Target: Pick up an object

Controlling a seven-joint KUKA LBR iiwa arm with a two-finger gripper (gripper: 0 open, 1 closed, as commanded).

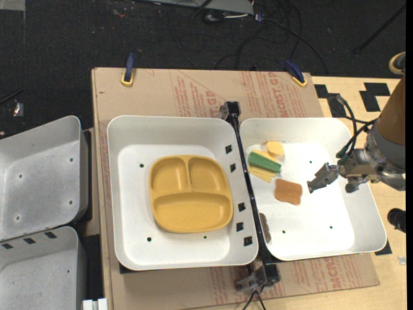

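Note:
In the right bin (pixel 361 234) lie a brown block (pixel 288 191), a green bar (pixel 266 161) resting on a yellow slab (pixel 261 172), and a small yellow piece (pixel 275 148). My gripper (pixel 336 181) hangs over the right half of this bin, just right of the brown block and apart from it. Its fingers (pixel 321 178) stand open with nothing between them. The arm's orange band (pixel 392 118) enters from the right edge.
The left bin (pixel 122 192) holds a yellow divided plate (pixel 191 194). A black divider (pixel 245 179) separates the two bins. Both stand on a cardboard sheet (pixel 174 92) clamped at the back. Grey metal trays (pixel 39 173) sit at far left.

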